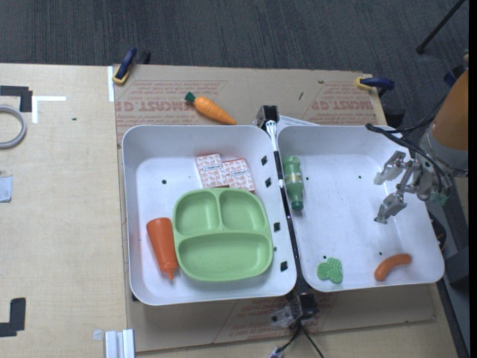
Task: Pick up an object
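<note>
Gripper (pixel 393 189): seen at about 3 o'clock of the frame, over the right bin (pixel 350 144); fingers are spread apart and nothing is caught between them.
Sausage (pixel 392 266): orange-brown, lying at roughly 5 o'clock in the right bin, near the front wall and the closest thing to the gripper, so it's probably the one to be picked. Looks like a light plastic toy, smooth and likely a bit slippery; best taken across its short middle, since the curved ends could squirt out.
Green leafy piece (pixel 329 270): at about 7 o'clock of the same bin, low and flat, probably hard to get under.
Green bottle (pixel 294 182): laid along the left wall at 9 o'clock of the right bin; round and rigid by the look of it, could roll if nudged, and the wall leaves little room for a finger.
Green plate (pixel 223 235): three-compartment, sat in the left bin (pixel 141 155), wide and awkward for a grab.
Orange cone-shaped toy (pixel 162 246): just beside the plate at its 9 o'clock.
Printed packet (pixel 221 171): at the plate's 12 o'clock.
Carrot (pixel 211 108): left out on the cardboard (pixel 160 99) behind the bins, well apart from the gripper.
</note>
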Robot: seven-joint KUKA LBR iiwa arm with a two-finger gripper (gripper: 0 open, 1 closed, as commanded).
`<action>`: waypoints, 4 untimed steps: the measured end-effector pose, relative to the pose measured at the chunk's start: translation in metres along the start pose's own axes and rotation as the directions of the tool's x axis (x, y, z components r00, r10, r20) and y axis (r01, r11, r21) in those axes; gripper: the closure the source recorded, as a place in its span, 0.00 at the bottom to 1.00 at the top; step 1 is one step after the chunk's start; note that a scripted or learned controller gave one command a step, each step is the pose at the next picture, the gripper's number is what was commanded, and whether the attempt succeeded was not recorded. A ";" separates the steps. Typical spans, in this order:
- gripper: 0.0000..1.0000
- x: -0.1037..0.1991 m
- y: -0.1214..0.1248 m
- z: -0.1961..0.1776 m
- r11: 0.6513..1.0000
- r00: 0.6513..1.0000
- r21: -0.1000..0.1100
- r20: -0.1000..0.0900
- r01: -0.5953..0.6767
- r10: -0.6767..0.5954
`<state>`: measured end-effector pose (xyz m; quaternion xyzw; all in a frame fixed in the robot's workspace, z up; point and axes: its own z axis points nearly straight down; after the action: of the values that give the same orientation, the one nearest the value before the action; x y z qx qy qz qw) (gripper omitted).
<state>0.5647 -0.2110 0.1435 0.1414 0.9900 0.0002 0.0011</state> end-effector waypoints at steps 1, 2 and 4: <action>0.00 0.080 -0.035 0.036 0.963 0.963 0.000 -0.001 -0.271 0.271; 1.00 0.078 -0.035 0.026 0.962 0.962 -0.001 0.004 -0.272 0.272; 1.00 0.074 -0.033 -0.055 0.984 0.984 0.001 0.003 0.179 -0.179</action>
<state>0.4840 -0.2222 0.1981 0.0517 0.9987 -0.0005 0.0027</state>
